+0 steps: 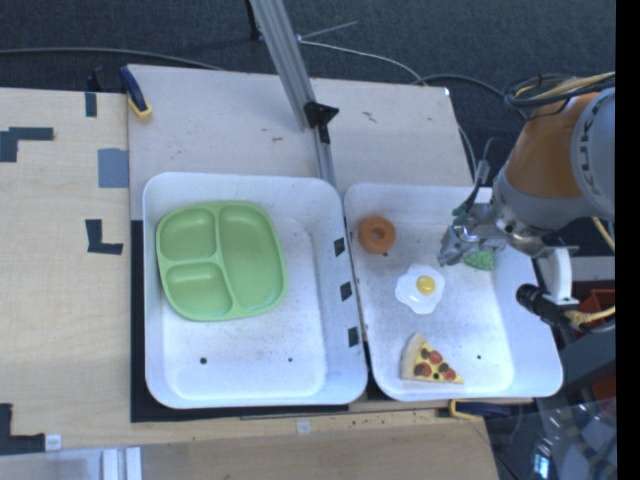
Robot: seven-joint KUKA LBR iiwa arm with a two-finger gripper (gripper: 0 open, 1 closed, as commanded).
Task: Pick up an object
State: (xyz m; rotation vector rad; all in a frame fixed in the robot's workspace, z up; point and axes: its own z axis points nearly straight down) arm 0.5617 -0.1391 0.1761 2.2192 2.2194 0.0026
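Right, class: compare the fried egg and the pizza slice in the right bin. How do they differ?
The fried egg is round and white with a yellow yolk; the pizza slice is a tan wedge with red toppings. The egg lies mid-bin, nearer the hand; the pizza lies by the near edge. Both are toy foods lying flat in the right bin.

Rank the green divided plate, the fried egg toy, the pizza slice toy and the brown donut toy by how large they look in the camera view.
1. Green divided plastic plate, by far the largest.
2. Triangular pizza slice toy with red toppings and white fried egg toy with yellow yolk: they look too alike to rank.
3. Round brown donut toy, the smallest.
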